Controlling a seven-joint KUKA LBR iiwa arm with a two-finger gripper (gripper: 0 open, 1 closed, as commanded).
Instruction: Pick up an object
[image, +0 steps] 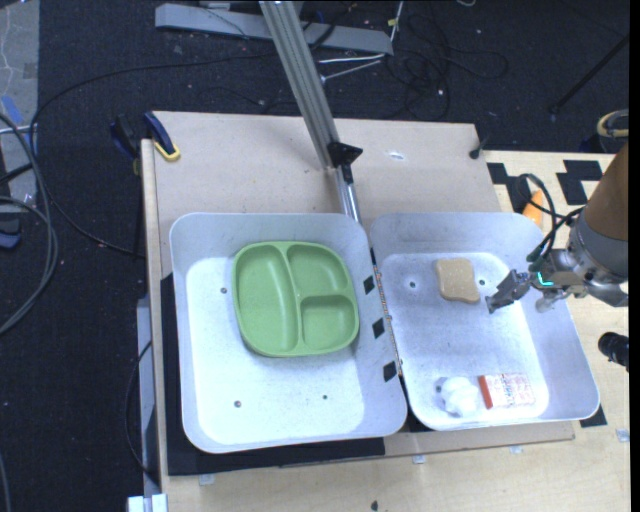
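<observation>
A tan bread-like slice (458, 281) lies in the right bin (560, 330) near its far side. A white fluffy ball (459, 396) and a small red-and-white packet (509, 390) rest near that bin's front edge. My gripper (505, 292) hangs over the right bin, just right of the tan slice, pointing left and down. Its dark fingers are small and I cannot make out their spacing. Nothing is visibly held.
A green divided plate (296, 297) sits in the left bin (200, 400). A grey slanted pole (308, 85) rises from behind the bins. The arm comes in from the right edge over the bench.
</observation>
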